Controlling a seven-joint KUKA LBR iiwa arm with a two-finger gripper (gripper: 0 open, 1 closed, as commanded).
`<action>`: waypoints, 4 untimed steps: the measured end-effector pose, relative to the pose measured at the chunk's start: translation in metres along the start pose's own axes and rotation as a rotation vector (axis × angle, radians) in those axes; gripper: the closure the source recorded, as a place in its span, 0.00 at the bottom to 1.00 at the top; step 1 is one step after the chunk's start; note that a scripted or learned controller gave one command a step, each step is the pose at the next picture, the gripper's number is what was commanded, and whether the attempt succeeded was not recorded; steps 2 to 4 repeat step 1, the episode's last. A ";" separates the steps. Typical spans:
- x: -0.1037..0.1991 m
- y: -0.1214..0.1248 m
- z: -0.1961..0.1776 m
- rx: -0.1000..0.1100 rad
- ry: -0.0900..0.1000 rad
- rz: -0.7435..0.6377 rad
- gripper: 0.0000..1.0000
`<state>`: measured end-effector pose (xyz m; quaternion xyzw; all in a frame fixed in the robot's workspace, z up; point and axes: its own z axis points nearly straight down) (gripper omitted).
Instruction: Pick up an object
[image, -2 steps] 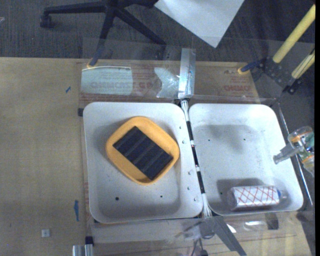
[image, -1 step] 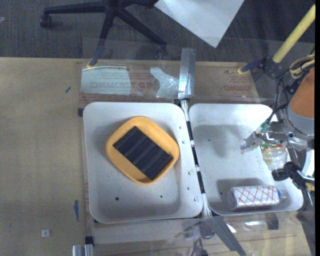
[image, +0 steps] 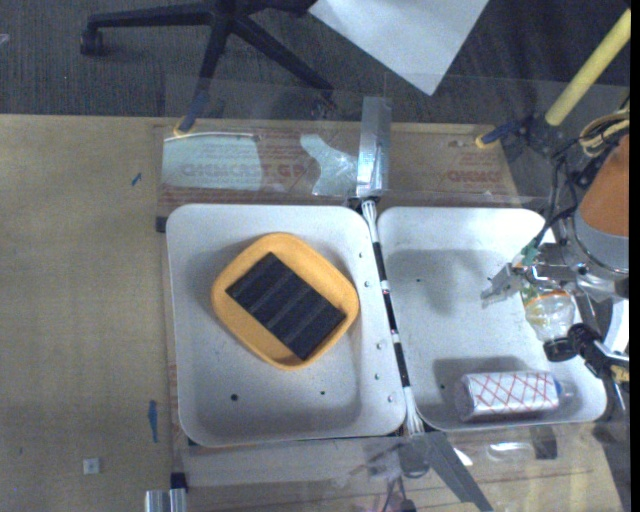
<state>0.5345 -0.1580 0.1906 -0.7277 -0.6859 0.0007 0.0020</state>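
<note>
Worktop (image: 80, 300): tan board carrying two white bins; dark carpet and a chair base beyond.
Left bin (image: 190, 400): holds an orange tray with a dark ribbed insert (image: 285, 300), set diagonally.
Right bin (image: 440, 240): holds a cylinder wrapped in red crosshatch (image: 507, 393) near the front wall, lying flat, long axis left to right.
Gripper (image: 515, 280): over the right bin's right side; finger state cannot be determined; a clear, glossy item (image: 550, 310) sits just below it, identity unclear.
Writing: faded lettering on tape behind the bins, illegible.
Arm (image: 610, 200): cut off at the right.
</note>
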 end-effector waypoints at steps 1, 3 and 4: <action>-0.045 0.047 0.053 -0.004 -0.003 0.135 0.00; -0.045 0.047 0.053 -0.004 -0.003 0.135 0.00; -0.045 0.047 0.053 -0.004 -0.003 0.135 0.00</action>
